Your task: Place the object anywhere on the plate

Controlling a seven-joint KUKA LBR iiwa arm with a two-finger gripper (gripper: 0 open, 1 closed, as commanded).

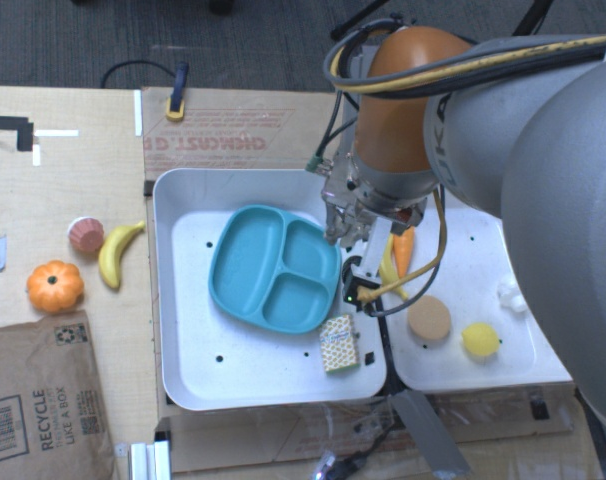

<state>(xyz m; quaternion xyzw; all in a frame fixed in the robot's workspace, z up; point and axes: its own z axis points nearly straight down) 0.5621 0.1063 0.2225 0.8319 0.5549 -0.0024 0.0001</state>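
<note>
A teal divided plate [273, 268] lies in the left bin [183, 368]. My gripper [345, 230] hangs at the plate's right rim, over the wall between the two bins. I see nothing held in it. An orange carrot [404, 251] lies just right of the gripper in the right bin, with a yellow piece [388, 265] beside it, partly hidden by the wrist. A small patterned box [338, 345] rests in the left bin just below the plate's lower right corner.
The right bin [503, 368] also holds a tan round disc [429, 320], a lemon [480, 340] and a small white item [510, 296]. On the bench to the left lie a banana [118, 253], a pumpkin [55, 286] and a pink cupcake [86, 234].
</note>
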